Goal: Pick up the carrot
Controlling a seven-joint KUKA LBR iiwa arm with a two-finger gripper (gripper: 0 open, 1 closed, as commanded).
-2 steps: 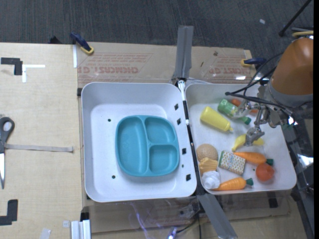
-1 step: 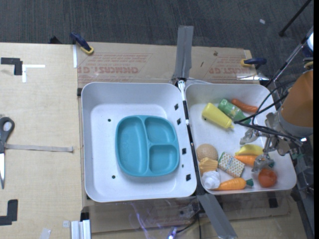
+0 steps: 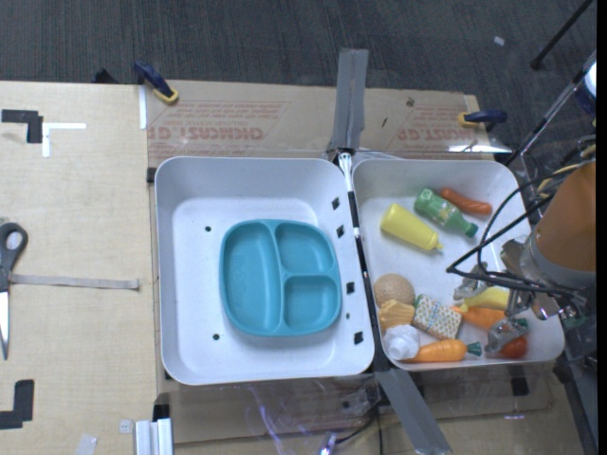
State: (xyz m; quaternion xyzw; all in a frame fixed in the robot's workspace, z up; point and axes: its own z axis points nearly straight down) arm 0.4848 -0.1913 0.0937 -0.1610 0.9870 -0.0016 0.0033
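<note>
View from above, at a slant. My arm (image 3: 569, 226) enters from the right and hangs over the right bin (image 3: 372, 180). My pincer (image 3: 505, 333) is low over that bin's near right corner, among the toys; whether it is wide or narrow I cannot tell, and nothing can be seen held in it.

The carrot (image 3: 441, 351) lies flat along the near wall of the right bin, orange, its green end pointing right toward my pincer and close to it. A white piece (image 3: 400, 341) touches its left end. A cracker (image 3: 437, 318) sits just behind it, a brown ball (image 3: 393, 289) to the left of that. An orange piece (image 3: 484, 317) and a yellow piece (image 3: 488, 299) lie just beside my pincer, with a red piece (image 3: 513, 348) at the corner.

Farther back: a yellow bottle (image 3: 411, 227), a green bottle (image 3: 444, 210), and an orange-red stick (image 3: 466, 201) just behind the green bottle.

The left bin (image 3: 180, 254) holds a teal plate (image 3: 281, 278) with three compartments.

On the bench, left: scissors (image 3: 8, 254).
</note>
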